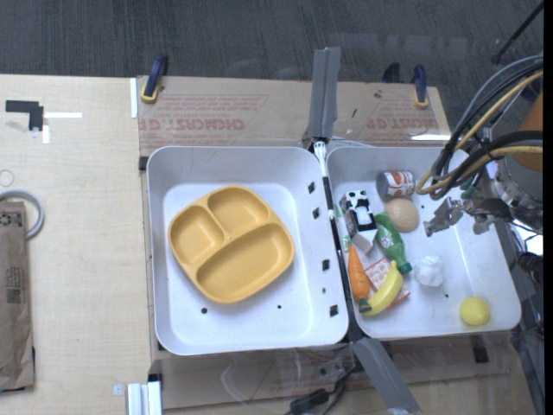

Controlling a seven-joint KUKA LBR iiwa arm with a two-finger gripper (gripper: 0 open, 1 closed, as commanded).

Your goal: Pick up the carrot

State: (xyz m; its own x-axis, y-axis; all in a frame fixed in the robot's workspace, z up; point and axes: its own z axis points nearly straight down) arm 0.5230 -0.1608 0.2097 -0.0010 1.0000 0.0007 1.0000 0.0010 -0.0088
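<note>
**Orange carrot left lying against bin wall as gripper hangs apart**

Orange and tapered, the carrot (356, 271) is seen lying in the right bin (484, 262), pressed close to that bin's left wall, its length running roughly toward the camera. It is flanked by a banana (385, 290), whose curved yellow body lies just beside the carrot's lower end, and by a red-and-white packet (377, 272) tucked between the two. A green bottle (392, 243) is laid at a slant just above the banana, with a black-and-white toy (360, 210) near its top end. Further back, a red-and-white can (397, 181) and a tan round item (401, 214) are grouped together. A small white object (429, 271) is placed near the bin's middle, and a yellow lemon (473, 311) is set at the near right corner.

The gripper (445, 216) is held over the right half of the same bin, well apart from the carrot, at the end of the arm (518, 167) trailing yellow and black cables. Nothing is seen between its fingers; whether the jaws are apart or together cannot be told from this view.

In the left bin (164, 258), a yellow divided plate (231, 244) is laid at an angle.
</note>
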